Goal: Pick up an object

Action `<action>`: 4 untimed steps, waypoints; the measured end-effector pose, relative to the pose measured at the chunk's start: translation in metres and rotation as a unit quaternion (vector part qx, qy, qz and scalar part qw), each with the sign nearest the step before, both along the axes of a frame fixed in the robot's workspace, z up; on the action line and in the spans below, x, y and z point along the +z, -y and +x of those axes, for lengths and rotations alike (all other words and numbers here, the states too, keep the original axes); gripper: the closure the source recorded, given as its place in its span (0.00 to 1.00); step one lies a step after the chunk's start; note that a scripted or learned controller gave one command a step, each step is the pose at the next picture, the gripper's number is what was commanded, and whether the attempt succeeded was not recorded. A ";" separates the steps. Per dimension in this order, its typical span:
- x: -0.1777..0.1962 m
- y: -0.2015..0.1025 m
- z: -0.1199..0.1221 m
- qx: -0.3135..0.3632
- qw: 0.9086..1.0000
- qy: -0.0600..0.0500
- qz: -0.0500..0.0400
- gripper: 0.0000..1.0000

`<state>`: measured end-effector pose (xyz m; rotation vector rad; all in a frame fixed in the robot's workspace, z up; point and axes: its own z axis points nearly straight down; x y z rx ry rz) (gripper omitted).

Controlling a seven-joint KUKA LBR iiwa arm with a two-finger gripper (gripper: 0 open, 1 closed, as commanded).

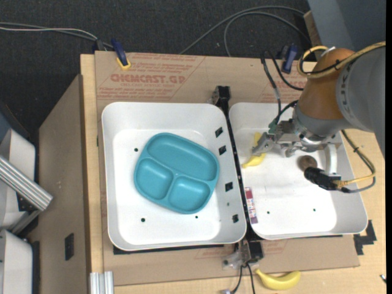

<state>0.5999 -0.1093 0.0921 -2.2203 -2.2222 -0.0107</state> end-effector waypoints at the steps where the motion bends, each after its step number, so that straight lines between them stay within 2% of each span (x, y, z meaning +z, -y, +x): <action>1: 0.014 0.001 0.002 0.000 1.000 0.006 -0.003 1.00; 2: 0.064 -0.008 -0.002 0.001 1.000 0.000 -0.002 1.00; 4: 0.165 -0.016 0.001 0.001 1.000 0.001 -0.003 1.00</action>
